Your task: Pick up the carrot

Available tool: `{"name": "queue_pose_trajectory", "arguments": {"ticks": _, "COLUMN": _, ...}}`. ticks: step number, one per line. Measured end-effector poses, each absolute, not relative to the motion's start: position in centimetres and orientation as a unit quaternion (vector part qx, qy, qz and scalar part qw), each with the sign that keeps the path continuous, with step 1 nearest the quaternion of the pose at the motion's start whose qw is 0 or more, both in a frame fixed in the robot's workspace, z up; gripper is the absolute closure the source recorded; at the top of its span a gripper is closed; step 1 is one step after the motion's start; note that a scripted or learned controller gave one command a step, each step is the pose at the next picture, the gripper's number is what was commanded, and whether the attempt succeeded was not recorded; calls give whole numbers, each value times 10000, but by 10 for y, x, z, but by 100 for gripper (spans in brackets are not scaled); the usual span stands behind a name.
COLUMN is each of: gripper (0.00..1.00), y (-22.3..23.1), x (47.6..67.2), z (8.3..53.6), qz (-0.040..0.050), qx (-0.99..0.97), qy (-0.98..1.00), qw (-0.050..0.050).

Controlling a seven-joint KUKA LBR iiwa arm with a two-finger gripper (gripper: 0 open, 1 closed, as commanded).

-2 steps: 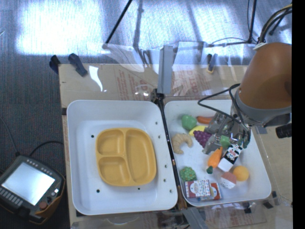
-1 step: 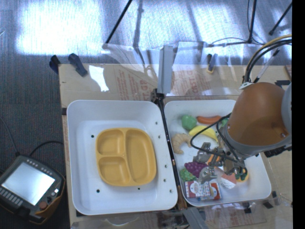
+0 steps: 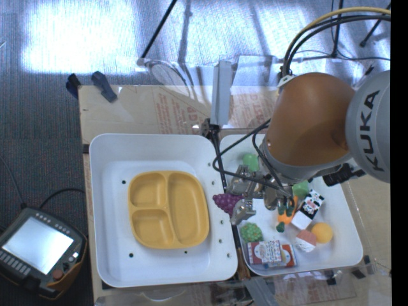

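The carrot [image 3: 285, 215] is a small orange piece with a green tip. It lies in the right bin [image 3: 347, 250], between a cow-patterned carton [image 3: 310, 208] and a knobbly green vegetable [image 3: 250, 231]. My gripper [image 3: 260, 204] hangs low over the right bin's left half, under the orange wrist band. It stands open, with one finger [image 3: 241, 211] near the purple grapes [image 3: 225, 201] and the other finger [image 3: 276, 200] just up and left of the carrot. Nothing shows between the fingers. The wrist hides the middle of the bin.
The left bin [image 3: 111, 155] holds a yellow divided plate [image 3: 169, 208]. Around the carrot lie an orange ball [image 3: 322, 233], a red-and-white piece [image 3: 306, 241], a red box [image 3: 271, 252] and green pieces [image 3: 250, 161]. Cables loop over the divider between the bins.
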State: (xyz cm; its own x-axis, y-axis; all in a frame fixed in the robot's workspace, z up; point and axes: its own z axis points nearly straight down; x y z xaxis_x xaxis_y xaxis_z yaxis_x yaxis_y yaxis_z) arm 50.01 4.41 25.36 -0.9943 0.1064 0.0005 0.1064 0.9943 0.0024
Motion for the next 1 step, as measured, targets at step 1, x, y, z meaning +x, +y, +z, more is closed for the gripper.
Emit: {"name": "queue_pose_trajectory", "arguments": {"ticks": 1, "gripper": 100, "y": -93, "x": 527, "z": 246, "qz": 7, "qx": -353, "qy": -9994, "qw": 31}}
